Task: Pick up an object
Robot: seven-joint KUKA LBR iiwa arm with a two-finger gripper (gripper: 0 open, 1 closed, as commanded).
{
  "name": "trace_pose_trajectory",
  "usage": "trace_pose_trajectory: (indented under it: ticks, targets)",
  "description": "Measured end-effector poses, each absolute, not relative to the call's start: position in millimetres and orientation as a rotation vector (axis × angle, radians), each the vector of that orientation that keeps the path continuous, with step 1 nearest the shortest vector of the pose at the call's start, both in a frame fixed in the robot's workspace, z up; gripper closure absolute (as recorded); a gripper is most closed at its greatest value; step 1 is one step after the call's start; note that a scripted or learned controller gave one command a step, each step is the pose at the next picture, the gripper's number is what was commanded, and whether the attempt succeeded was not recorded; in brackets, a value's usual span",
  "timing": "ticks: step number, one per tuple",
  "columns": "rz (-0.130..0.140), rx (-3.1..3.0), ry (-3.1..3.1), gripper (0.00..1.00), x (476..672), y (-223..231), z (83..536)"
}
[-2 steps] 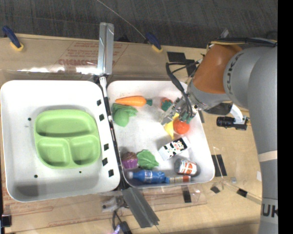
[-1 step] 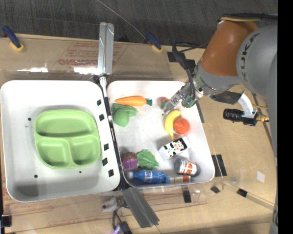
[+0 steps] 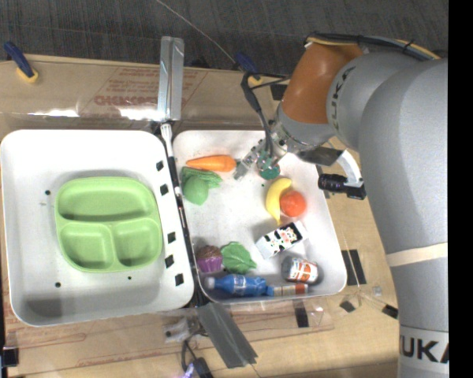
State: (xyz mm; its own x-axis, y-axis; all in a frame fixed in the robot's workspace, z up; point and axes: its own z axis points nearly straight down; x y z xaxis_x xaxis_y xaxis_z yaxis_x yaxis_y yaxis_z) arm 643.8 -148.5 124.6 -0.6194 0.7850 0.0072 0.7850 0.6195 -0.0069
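One carrot (image 3: pixel 211 164), one banana (image 3: pixel 277 196); pincer (image 3: pixel 258 164) state: cannot tell.

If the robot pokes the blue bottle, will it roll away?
Probably only a little. The blue bottle lies on its side and looks round, so it could roll, but the bin wall sits right beside it.

Robotics lab: clamped cardboard bench (image 3: pixel 363 235), two white bins (image 3: pixel 16 211), toy food (image 3: pixel 213 163), KUKA arm (image 3: pixel 394 148).
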Motion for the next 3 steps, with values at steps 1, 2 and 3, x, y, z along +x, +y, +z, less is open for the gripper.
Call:
trace_pose_trajectory:
  ticks: [1,2,3]
  targets:
    - [-0.001,-1.631,-2.69,1.0,642.4,-120,197]
    - [0.001,-1.923,-2.486,1.0,657.0,-115,246]
    - [0.003,-1.912,-2.495,1.0,657.7,-113,256]
